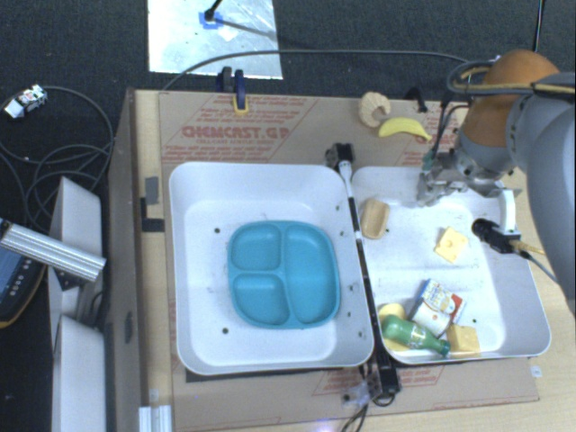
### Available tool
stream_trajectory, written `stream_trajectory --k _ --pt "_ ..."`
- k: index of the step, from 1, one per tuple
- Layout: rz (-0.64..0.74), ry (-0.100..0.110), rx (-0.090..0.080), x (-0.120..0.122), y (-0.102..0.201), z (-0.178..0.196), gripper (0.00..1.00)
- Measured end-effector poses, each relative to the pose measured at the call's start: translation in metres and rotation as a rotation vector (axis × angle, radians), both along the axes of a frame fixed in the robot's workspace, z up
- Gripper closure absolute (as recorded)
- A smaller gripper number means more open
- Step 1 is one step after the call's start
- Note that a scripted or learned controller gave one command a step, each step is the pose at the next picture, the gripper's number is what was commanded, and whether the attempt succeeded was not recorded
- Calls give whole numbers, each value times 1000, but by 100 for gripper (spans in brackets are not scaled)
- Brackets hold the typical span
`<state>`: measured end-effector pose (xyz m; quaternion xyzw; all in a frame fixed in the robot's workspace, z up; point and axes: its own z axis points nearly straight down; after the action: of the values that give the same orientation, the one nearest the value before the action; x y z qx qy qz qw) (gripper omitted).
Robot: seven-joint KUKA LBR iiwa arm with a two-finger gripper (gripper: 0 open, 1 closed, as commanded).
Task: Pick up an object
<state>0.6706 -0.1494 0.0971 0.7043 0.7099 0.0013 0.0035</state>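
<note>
My gripper [435, 187] hangs over the back of the right bin [526, 295], near its far wall. Nothing shows between its fingers. In that bin lie a tan bread-like piece [373, 217] by the left wall, a yellow cheese wedge [452, 244] in the middle, and a cluster at the front: a small white and red carton [437, 304], a green bottle [414, 334], a yellow piece [391, 312] and a tan block [464, 338].
The left bin [193, 241] holds a blue divided plate [282, 273]. Behind the bins on the cardboard lie a banana [403, 129] and a tan ring-shaped object [374, 108]. A black clip [341, 156] sits where the bins meet.
</note>
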Motion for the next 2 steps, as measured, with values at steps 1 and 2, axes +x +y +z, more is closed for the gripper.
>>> stream_trajectory --k 1,2 --pt "1 0 0 0 0 0 0" --pt "-6 5 2 -44 -14 4 0"
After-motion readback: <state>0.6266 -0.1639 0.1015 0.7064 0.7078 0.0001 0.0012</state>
